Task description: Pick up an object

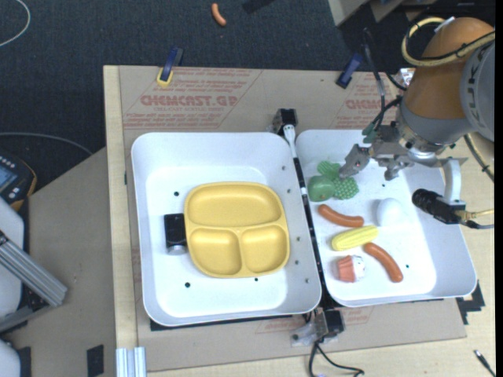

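Tool [369,157] over right bin [448,277], spread wide, grasping nothing; green toy [332,181] just beside it.

We count two white bins: left [149,210], right [448,277]. One yellow divided tray [236,228], one black block [174,231]. Two sausages [340,215] [383,261], one corn cob [354,237], one white egg [387,209], two green items [321,187] [345,186], one red-white piece [350,268].
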